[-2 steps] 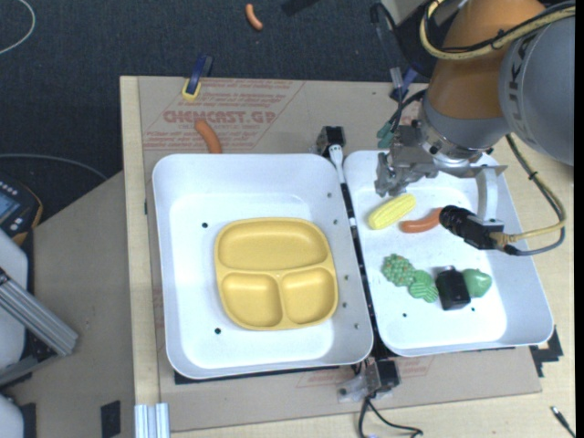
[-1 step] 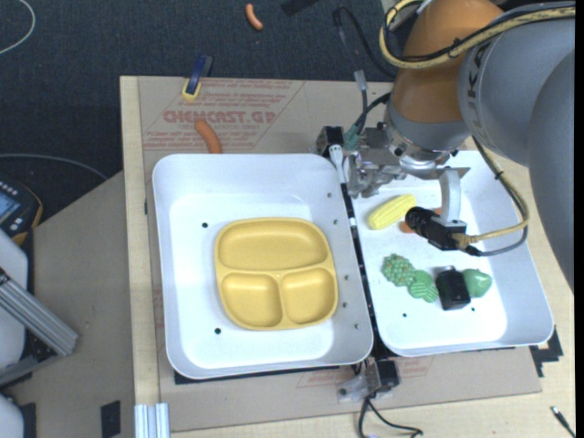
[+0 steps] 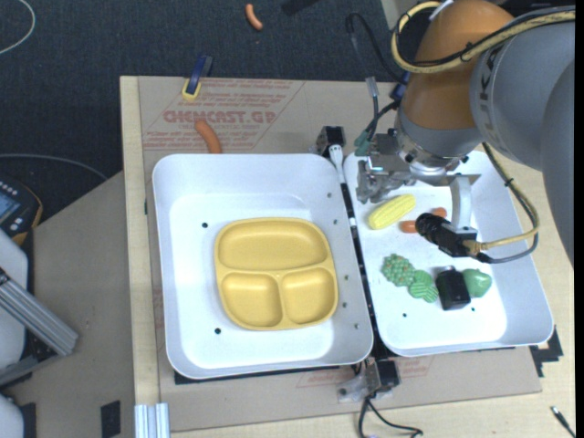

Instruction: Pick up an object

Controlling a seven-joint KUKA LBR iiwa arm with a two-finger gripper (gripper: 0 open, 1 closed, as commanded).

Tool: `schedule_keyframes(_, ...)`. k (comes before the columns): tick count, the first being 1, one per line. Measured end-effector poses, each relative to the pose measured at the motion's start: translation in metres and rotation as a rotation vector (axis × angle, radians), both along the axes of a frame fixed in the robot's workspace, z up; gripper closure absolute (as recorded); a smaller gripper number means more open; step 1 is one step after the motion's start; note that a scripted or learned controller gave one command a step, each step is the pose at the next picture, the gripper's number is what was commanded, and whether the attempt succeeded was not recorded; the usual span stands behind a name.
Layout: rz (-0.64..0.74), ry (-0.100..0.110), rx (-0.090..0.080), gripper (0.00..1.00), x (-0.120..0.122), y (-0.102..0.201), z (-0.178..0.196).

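1. At the far left, a grey metal rail (image 3: 36,313) lies at a slant on the dark floor beside the bench.
2. On the bench's board behind the bins, a blue and yellow clamp (image 3: 194,78) sits at the back edge, with an orange sausage-shaped toy (image 3: 209,136) lying just nearer, close to the left bin's rim; a second small orange piece (image 3: 254,15) lies on the carpet beyond the bench.
3. The left bin (image 3: 182,245) holds a yellow divided tray (image 3: 275,272) (one long compartment at the back, two smaller ones at the front), lying flat near the bin's middle.
4. In the right bin (image 3: 484,327), a yellow corn cob (image 3: 391,212) lies near the back left, with a small orange-red piece (image 3: 408,227) just beside it.
5. Further forward lies a green bumpy vegetable toy (image 3: 408,276), and right of it a black block (image 3: 453,290) touching a smooth green toy (image 3: 478,282).
6. The gripper (image 3: 415,182) hangs over the back of the right bin, one finger near the corn cob and the other on the far side, with a clear gap between them; nothing can be seen held in that gap.
7. The arm (image 3: 511,71), grey with its orange band, comes in from the upper right.
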State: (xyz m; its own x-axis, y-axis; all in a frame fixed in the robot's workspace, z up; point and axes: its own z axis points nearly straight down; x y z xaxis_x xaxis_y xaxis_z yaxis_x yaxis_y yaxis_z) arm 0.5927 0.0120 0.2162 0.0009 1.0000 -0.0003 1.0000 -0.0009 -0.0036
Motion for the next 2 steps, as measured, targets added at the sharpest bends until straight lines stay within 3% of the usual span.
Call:
schedule_keyframes(1,0.0,-0.004,0.001,1.0,-0.004,0.0,0.009)
schedule_keyframes(2,0.002,-0.006,0.0,1.0,0.011,0.008,0.001)
